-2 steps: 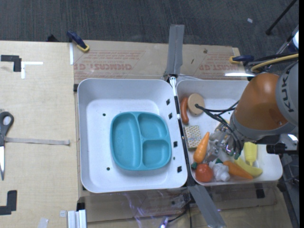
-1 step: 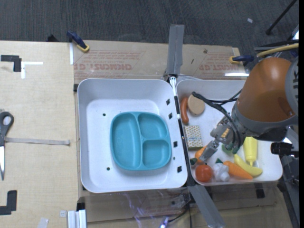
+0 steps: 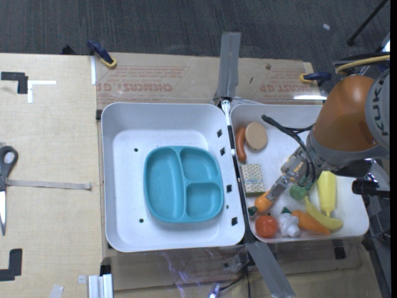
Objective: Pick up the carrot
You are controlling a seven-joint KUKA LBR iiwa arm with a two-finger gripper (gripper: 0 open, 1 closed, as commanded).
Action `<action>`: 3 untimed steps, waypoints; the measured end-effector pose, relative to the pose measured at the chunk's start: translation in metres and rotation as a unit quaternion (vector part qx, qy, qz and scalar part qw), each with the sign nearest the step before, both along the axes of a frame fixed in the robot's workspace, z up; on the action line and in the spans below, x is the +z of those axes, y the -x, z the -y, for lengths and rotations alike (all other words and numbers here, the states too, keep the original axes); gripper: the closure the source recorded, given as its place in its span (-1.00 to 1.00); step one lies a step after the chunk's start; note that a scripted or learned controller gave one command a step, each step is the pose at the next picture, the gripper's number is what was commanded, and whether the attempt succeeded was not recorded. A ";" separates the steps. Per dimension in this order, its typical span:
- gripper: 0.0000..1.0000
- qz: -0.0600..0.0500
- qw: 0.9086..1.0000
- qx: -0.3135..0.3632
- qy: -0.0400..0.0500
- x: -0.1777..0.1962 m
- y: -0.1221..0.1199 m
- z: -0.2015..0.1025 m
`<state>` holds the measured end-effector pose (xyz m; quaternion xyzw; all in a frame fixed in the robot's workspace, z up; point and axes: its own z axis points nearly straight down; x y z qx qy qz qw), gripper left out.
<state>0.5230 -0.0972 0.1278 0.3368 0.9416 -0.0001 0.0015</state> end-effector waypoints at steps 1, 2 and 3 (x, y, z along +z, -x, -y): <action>-1.00 0.000 1.000 -0.030 0.000 -0.035 -0.021 0.000; -1.00 0.002 1.000 -0.009 0.000 -0.035 0.026 0.000; 1.00 0.004 1.000 -0.008 0.000 -0.025 0.024 0.000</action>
